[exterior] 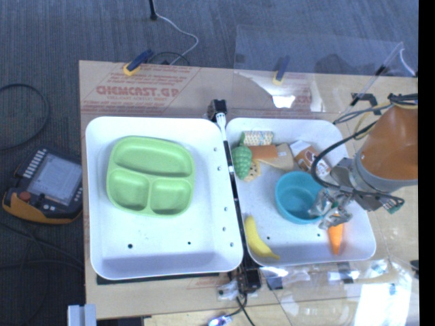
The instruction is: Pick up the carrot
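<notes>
Two white bins are sitting side by side on the tabletop (204, 90); the carrot (336, 238) is lying in the right bin (299, 252), near its front right corner, just right of the blue bowl (296, 195). Arm is reaching in from the right, tool (333, 214) hovering right over the carrot's top end, maybe touching it, can't tell. Whether the tool is open, closed or gripping is not readable from this slant, so cannot tell. Step looks like the approach or closing stage of the grasp; carrot is resting on the bin floor, not lifted. Next move probably calls for seating around the carrot and a straight lift, minding the bowl and bin wall close by. Same bin is also holding a banana (257, 238) at front left and some toy food at the back. Left bin (109, 250) is carrying a green tray (150, 176). Tabletop is brown board with printed lettering, grey carpet around it, a pendant (44, 185) lying on the floor at left, cables trailing.
</notes>
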